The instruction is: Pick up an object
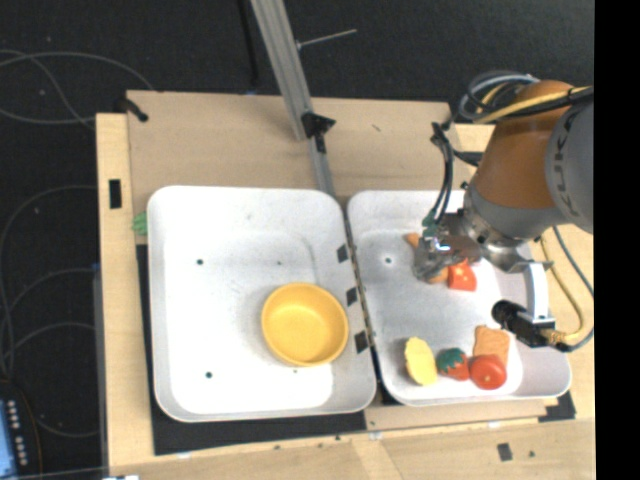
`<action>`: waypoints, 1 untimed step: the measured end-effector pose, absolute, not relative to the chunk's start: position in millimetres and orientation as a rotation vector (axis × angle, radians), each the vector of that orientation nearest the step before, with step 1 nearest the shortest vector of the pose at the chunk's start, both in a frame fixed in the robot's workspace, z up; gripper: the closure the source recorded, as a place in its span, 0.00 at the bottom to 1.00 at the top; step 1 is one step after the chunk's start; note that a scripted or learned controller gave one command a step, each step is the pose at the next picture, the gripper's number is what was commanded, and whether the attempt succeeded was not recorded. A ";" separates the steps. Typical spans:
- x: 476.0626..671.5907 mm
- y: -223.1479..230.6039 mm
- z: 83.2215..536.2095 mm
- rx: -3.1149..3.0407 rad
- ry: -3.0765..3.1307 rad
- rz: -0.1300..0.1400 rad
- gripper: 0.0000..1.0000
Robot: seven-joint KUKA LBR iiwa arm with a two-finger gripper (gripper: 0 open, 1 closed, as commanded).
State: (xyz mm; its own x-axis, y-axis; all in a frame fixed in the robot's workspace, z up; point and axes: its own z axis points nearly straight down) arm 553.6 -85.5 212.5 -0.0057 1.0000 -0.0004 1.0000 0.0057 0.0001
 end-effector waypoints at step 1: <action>540.5 -29.2 223.9 2.213 2.233 0.004 1.00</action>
